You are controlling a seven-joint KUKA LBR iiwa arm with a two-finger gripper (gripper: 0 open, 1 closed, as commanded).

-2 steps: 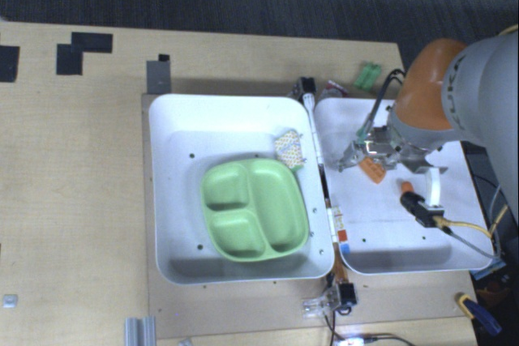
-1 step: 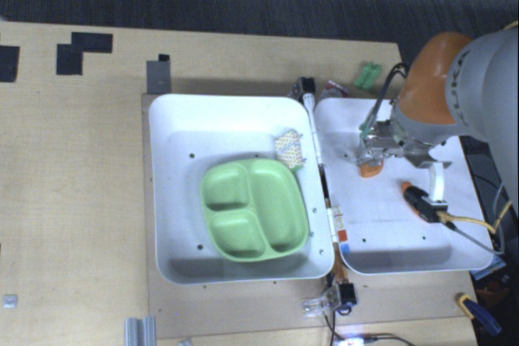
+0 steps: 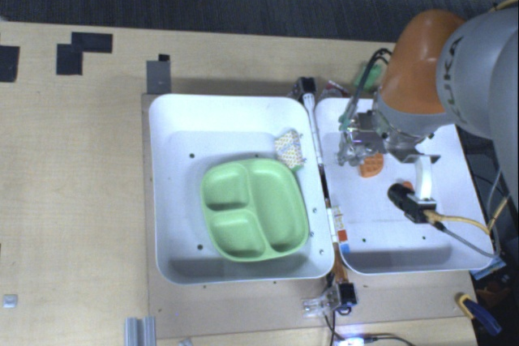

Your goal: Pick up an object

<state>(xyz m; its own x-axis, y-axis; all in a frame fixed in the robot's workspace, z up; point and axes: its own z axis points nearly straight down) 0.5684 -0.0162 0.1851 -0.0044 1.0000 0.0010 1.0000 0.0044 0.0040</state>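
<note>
My gripper (image 3: 352, 153) is low over the left half of the right bin (image 3: 405, 255), pointing down under the grey arm with its orange band. A small orange object (image 3: 372, 166) lies on the bin floor just to the right of the gripper tip, close to it; whether they touch is unclear. In the left bin (image 3: 174, 174) lies a pale green divided plate (image 3: 255, 208). A small white piece with yellow speckles (image 3: 289, 147) rests by that bin's right wall, just above the plate.
The ridge between the two bins (image 3: 324, 198) runs just left of the gripper. The arm's body covers the upper right part of the right bin. Black patches (image 3: 81, 51) mark the bench at the far left.
</note>
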